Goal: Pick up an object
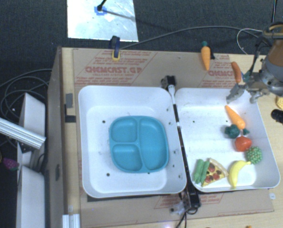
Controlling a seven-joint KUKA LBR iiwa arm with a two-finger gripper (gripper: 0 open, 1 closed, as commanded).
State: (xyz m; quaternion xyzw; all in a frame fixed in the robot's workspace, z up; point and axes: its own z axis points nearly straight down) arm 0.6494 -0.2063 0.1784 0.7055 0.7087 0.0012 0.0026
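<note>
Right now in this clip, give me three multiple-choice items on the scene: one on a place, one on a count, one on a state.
1. Where does the blue divided plate lie?
A. in the left bin
B. in the right bin
C. on the bare bench

2. How many compartments has the plate?
A. two
B. three
C. five

3. How do the gripper fingers stand?
A. shut on the banana
B. shut on a carrot
C. spread apart, with nothing between them

Answers:
1. A, it lies in the left bin, alone.
2. B, one long section and two small ones.
3. C, the fingers splay over the right bin's far corner, apart from the carrot and the banana.
</note>
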